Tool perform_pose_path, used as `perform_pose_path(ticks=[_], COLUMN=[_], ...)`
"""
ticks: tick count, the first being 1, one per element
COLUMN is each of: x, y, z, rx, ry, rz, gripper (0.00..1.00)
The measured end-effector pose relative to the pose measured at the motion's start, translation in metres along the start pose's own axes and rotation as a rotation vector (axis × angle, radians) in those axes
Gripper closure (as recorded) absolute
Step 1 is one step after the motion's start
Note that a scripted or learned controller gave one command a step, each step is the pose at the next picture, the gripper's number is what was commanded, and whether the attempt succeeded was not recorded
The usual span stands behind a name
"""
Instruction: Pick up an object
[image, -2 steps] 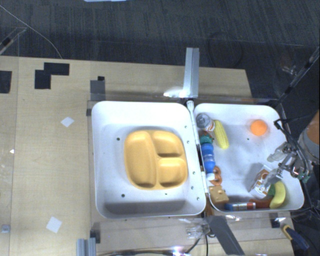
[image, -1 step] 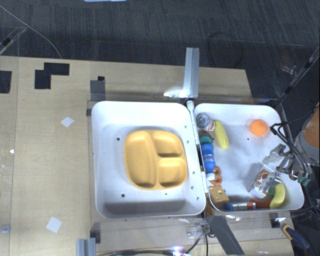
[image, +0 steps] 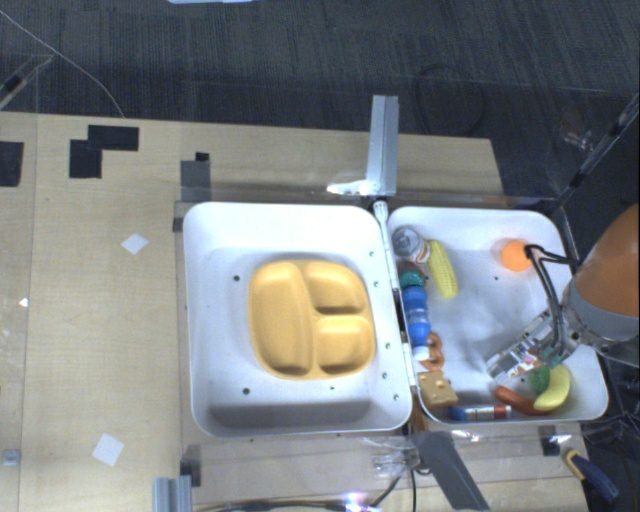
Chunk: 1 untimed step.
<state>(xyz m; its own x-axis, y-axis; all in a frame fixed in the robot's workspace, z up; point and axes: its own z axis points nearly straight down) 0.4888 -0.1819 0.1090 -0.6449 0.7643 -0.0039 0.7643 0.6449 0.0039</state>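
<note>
The arm (image: 610, 285) is cut off at 3 o'clock; its hand (image: 520, 357) partly covers the banana (image: 555, 388), grip unreadable.

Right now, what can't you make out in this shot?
- Gripper, camera view: fingers blurred against clutter, state unreadable.
- Arm: cut off by the right edge.
- Banana and red item: partly covered by the gripper.
- Small items along the right bin's left wall, below the blue bottle: too small to identify.
</note>
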Motion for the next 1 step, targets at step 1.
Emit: perform_pose_path(ticks=[1], x=[-0.0583], y=[0.0790], z=[0.0095], rx=[-0.002], ry=[-0.002], rz=[0.027], gripper=[0.00])
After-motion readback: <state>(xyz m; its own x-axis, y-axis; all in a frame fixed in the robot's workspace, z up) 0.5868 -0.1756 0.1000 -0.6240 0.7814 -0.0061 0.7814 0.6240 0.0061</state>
